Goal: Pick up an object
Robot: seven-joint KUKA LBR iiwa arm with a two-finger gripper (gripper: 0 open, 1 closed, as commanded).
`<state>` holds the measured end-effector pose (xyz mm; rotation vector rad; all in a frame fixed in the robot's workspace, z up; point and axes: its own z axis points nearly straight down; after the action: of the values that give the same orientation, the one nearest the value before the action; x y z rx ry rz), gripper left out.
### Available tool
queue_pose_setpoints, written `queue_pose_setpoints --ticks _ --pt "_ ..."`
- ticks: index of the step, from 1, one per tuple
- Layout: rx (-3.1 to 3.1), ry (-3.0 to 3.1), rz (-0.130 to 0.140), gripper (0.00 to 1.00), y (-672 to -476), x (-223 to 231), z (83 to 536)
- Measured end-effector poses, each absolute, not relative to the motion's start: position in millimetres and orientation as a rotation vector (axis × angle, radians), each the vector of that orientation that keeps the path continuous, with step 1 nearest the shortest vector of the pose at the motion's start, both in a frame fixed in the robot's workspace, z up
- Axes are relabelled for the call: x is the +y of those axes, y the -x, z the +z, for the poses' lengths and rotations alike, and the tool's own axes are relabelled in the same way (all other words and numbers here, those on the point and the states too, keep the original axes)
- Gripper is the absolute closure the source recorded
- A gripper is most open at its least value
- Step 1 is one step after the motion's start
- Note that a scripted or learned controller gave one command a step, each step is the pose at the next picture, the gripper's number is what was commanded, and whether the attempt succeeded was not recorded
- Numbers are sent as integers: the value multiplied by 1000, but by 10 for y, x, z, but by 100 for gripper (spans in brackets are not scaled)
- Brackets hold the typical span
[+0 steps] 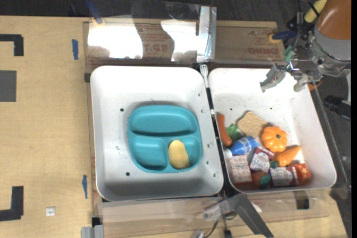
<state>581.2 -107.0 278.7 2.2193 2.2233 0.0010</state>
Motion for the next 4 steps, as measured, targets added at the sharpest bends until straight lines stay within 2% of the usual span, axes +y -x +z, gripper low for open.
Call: queue_pose_setpoints --ticks 1,2,3,4 --pt "2227 -2227 -8 0 -5431 -1450 1367" --pt "2402 -2014 10 0 -5567 -1762 921" --pt "2162 -2275 3 0 -5598 -1986 989" --pt "2159 -2274 6 100 -5607 -1989 1093"
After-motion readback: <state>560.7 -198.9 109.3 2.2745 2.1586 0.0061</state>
